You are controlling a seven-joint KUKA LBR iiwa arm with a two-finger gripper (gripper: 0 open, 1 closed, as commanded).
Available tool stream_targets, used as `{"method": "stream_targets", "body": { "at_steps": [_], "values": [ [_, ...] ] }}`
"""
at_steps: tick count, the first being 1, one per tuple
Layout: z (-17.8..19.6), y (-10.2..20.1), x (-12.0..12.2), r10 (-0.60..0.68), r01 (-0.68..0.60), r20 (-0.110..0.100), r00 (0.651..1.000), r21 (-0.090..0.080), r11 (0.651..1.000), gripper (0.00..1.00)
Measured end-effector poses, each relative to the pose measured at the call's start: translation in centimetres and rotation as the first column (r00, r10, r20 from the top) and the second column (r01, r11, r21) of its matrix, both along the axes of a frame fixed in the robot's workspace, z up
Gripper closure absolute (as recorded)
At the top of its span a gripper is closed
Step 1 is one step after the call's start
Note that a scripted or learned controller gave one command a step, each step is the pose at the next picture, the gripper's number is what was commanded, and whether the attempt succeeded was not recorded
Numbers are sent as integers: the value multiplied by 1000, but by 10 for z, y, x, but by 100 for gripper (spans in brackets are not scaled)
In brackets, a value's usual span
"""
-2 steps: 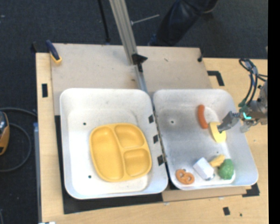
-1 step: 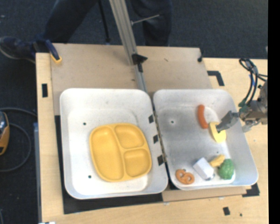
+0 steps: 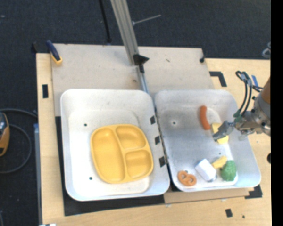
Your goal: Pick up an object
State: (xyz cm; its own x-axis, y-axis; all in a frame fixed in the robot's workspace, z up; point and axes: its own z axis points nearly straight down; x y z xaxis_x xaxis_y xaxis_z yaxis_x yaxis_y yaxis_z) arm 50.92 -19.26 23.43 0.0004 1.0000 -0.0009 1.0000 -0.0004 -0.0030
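Approach step judged under way: claw, grip state not discernible, is poised over a yellow piece near the right bin's right edge; descent required.

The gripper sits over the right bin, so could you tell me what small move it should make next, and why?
Probably lower straight down: the gripper hovers at a small yellow piece just below the sausage, and nothing shows between its fingers.

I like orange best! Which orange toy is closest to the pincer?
The orange sausage, lying just left of the pincer. The orange pretzel sits far off by the bin's front edge.
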Motion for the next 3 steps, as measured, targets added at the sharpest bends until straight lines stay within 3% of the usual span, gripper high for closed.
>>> {"method": "stream_targets", "body": {
  "at_steps": [2, 3],
  "values": [
    [-123, -12, -1, -1, 1, 0, 1000, 0, 1000, 0],
    [-108, -13, 1, -5, 5, 7, 1000, -1, 1000, 100]
  ]
}}
